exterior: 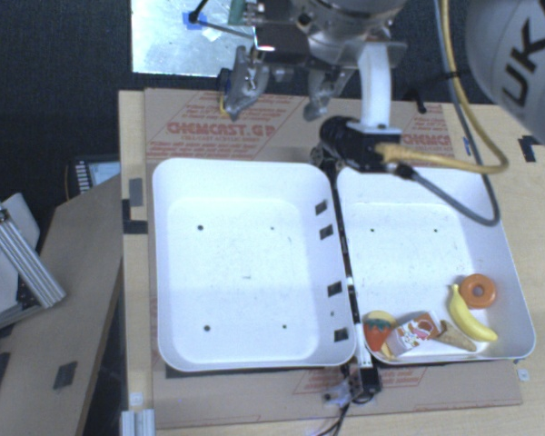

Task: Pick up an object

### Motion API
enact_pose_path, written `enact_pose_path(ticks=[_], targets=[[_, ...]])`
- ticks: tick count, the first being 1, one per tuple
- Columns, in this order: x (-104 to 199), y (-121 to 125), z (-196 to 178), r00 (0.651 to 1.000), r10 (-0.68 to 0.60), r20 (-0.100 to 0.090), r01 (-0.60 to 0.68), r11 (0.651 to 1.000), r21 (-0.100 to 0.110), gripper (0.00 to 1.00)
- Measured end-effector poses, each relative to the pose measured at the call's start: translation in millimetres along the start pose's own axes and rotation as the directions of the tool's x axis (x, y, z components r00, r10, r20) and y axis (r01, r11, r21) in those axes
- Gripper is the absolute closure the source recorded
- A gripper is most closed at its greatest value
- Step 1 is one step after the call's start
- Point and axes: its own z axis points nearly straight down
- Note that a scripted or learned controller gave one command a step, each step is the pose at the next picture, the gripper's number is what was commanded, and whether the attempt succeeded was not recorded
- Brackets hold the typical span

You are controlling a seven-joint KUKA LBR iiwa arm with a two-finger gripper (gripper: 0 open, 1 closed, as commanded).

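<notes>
My pincer (277,89) hung with its fingers apart and nothing between them, above the far edge of the left bin (245,271). The banana (468,316) lay in the right bin's (418,234) near corner.

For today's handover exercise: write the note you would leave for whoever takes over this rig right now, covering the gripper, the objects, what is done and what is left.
Gripper: raised above the far edge of the bins, fingers apart, nothing between them.
Objects: all in the right bin's near right corner: banana, orange ring, a round orange-and-red toy, a small packet.
Left bin: white floor showing.
Done: nothing picked up.
Left: descend to the right bin, grasp one object, lift it.
</notes>
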Motion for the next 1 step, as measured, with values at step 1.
enact_pose_path(ticks=[1], targets=[[0.5, -56.7, -0.5, 1.0, -0.006, -0.001, 0.006, 1.0, 0.003, 0.0]])
